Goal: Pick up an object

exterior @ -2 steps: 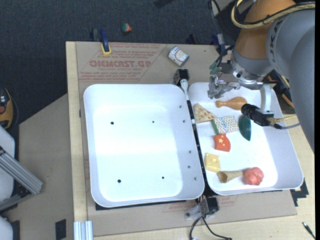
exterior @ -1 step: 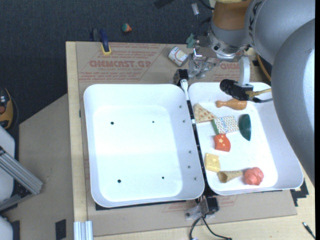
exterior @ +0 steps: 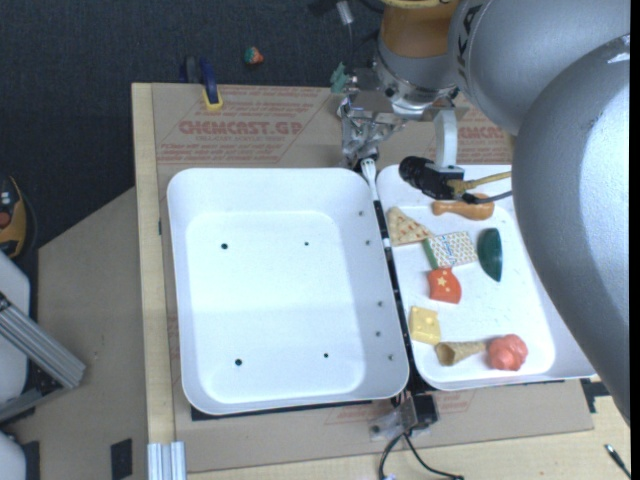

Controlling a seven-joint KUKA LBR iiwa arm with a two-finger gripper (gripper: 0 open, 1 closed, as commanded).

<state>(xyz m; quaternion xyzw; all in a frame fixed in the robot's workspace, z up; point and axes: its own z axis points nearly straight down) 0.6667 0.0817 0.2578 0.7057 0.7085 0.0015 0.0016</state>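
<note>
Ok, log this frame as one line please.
claw: above bins' far edge, no item seen held | left bin: white | right bin: toy food incl. strawberry, cheese | pick: not done

pincer [exterior: 360, 146] above bins' far edge | right bin [exterior: 520, 368]: toys | left bin [exterior: 190, 268]: white

I have one fixed camera, mounted above the worktop [exterior: 300, 118] and looking down at a slant. It takes in both white bins, the left bin [exterior: 280, 288] whole near the middle and the right bin [exterior: 530, 368] partly covered by the arm [exterior: 540, 78], which looms large from the right, close to the lens. Dark floor [exterior: 100, 28] shows past the worktop's far and left edges.
</note>
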